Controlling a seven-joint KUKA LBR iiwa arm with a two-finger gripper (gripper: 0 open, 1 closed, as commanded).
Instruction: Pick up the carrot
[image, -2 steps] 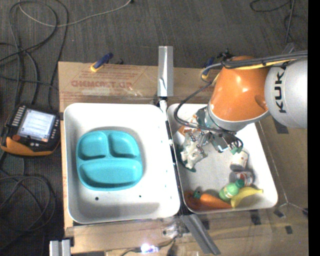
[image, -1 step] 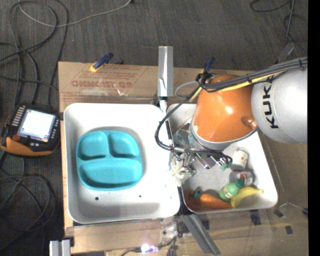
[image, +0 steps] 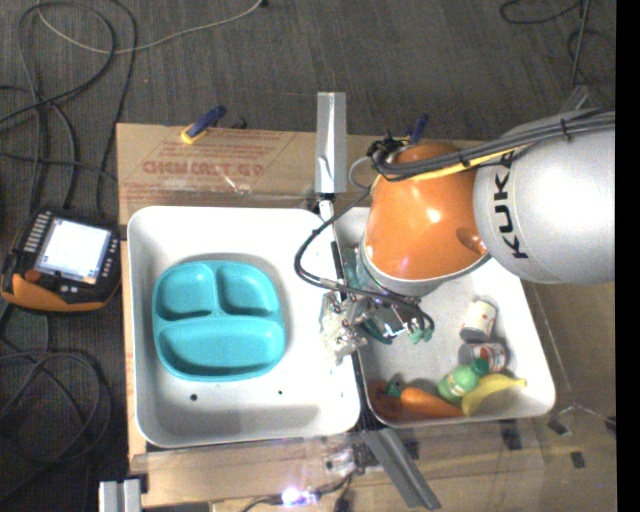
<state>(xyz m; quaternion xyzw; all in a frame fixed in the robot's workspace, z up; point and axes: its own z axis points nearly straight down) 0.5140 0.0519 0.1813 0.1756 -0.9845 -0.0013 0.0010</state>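
One carrot (image: 425, 402) lies along the right bin's (image: 540, 345) near edge; the gripper (image: 372, 322), its state unreadable, should descend squarely over its middle.

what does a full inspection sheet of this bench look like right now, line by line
surface: two shallow white bins side by side, left bin, right bin, on a cardboard sheet.
job's things: orange carrot with green top lying at the right bin's near edge, not held.
clutter: turquoise three-compartment plastic plate in the left bin; yellow banana, green round toy and two small cans in the right bin.
end effector: above the bins' shared wall, apart from the carrot.
cables: black loop at the wrist; more on the floor.
surroundings: orange-cased pendant with lit screen on the left.
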